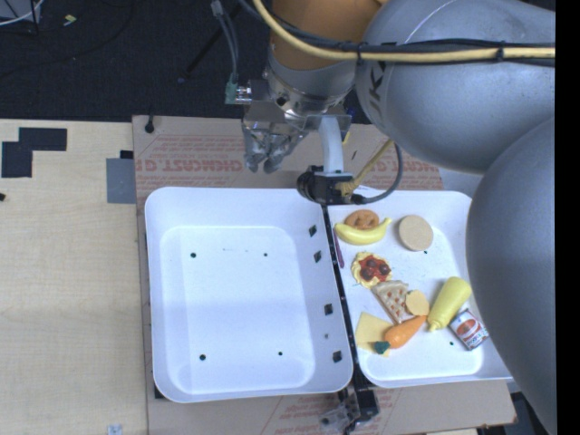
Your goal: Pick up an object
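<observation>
- Near edge of right bin (453, 374): small red-and-white can (468, 330) lying on its side, close to the near right corner; yellow squeeze bottle (449, 303) just beside it, tilted.
- Slightly left of those: orange carrot (404, 333) resting against a yellow cheese wedge (368, 330); a waffle-patterned piece (391, 297) and a small tan disc (417, 303) crowd in just behind. Tight cluster, items touching.
- Mid bin: flat round piece with red topping (372, 268), pizza-like.
- Far part of bin: banana (362, 233) with a brown cookie-like piece (364, 217) touching it; round tan biscuit (416, 233) sits alone, apart from its neighbours.
- Left bin (172, 243): white floor with a few dark dots.
- Farthest: gripper (265, 159) hangs above the cardboard beyond the left bin's far rim, nothing between its fingers. They look slightly spread, tips close together.
- Judgement on the step: no object chosen yet; the arm is well apart from all the toys and must travel over to the right bin.
- Best candidates: banana or biscuit, since they have open floor around them. Banana is curved, glossy plastic, likely to slip unless pinched across its middle.
- Avoid the carrot cluster; fingers would likely catch neighbours.
- Descend straight, widen fingers before contact.
</observation>
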